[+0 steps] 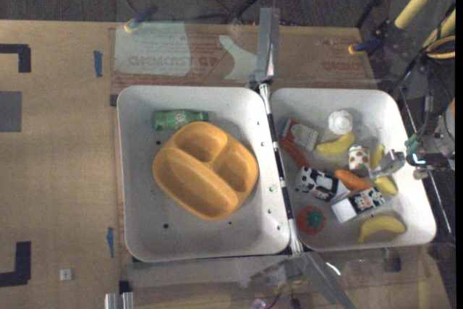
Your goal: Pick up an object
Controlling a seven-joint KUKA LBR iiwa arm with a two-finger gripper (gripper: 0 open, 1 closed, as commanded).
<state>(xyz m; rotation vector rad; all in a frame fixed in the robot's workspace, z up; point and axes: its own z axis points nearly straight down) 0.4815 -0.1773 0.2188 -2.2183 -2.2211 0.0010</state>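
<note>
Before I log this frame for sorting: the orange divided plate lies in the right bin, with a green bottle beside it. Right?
Not quite. The camera view shows the orange divided plate in the left bin, not the right; the green bottle does lie beside it.

The arm (450, 128) is being cut off by the right edge of the picture, so most of its body is staying outside the view. The gripper (391, 163) is showing as a small blurred metal shape, too blurred to read in detail. It is covering part of a yellow banana piece (387, 185) just beside it. Well to the gripper's left, the yellow divided tray (205, 169) is hiding one end of the green bottle (179, 117). The print on the small cartons (359, 202) near the gripper is too small to read.
</note>
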